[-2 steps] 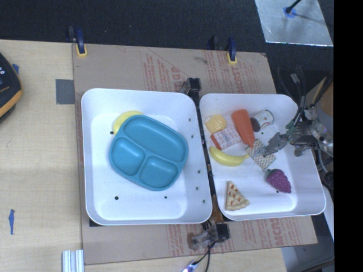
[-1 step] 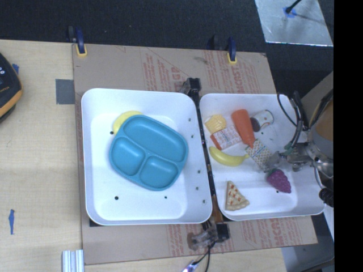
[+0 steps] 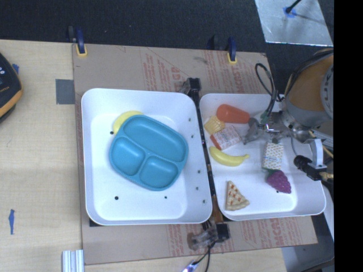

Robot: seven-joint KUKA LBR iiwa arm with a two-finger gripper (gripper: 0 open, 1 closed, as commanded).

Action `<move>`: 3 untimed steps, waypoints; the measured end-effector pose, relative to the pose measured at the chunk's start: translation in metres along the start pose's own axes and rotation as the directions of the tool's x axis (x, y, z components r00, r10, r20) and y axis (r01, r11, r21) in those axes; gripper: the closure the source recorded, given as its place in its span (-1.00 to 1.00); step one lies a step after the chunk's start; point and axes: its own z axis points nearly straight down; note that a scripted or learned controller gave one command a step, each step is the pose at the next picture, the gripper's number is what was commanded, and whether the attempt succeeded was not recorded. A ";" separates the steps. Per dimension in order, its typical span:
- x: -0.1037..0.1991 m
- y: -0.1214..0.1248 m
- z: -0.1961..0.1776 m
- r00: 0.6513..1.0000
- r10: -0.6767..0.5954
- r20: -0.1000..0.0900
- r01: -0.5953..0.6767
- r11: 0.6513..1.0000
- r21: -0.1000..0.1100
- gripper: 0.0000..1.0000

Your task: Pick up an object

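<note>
1. A pale wooden bench [image 3: 34, 169] fills the lower part of the scene, with dark, speckled floor [image 3: 142, 10] beyond its far edge.
2. A sheet of brown cardboard [image 3: 142, 67] printed with faint red lettering lies on the bench, held at its far edge by two clamps with yellow and blue parts [image 3: 80, 43].
3. Two shallow white bins sit side by side on the cardboard, touching along their inner walls.
4. The left bin [image 3: 96, 203] holds a blue divided plate [image 3: 148, 152], tilted, with a yellow item [image 3: 126, 119] partly hidden under its far edge.
5. The right bin [image 3: 309, 203] holds the loose objects: an orange carrot-shaped piece [image 3: 232, 114] near the far wall, a small yellow block [image 3: 213, 124], a white packet [image 3: 227, 136], a banana [image 3: 228, 158], a pizza slice [image 3: 235, 196] near the front, a patterned white-and-green sachet [image 3: 273, 155] and a purple grape bunch [image 3: 278, 181].
6. The grey arm [image 3: 309, 95] reaches in from the right, its gripper [image 3: 262, 129] low over the right bin between the white packet and the sachet.
7. Nothing is visibly clamped between the fingers, and how far apart they stand cannot be made out.
8. A black-and-yellow device [image 3: 8, 89] rests at the bench's left edge; a square of grey tape [image 3: 64, 91] marks the wood beside the cardboard.
</note>
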 end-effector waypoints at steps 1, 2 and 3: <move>0.045 0.054 -0.025 1.000 0.006 -0.004 -0.006 1.000 0.019 -1.00; -0.005 0.051 -0.022 1.000 0.008 -0.011 -0.007 1.000 0.030 -1.00; -0.033 0.057 -0.103 1.000 0.003 0.000 -0.003 1.000 -0.002 -1.00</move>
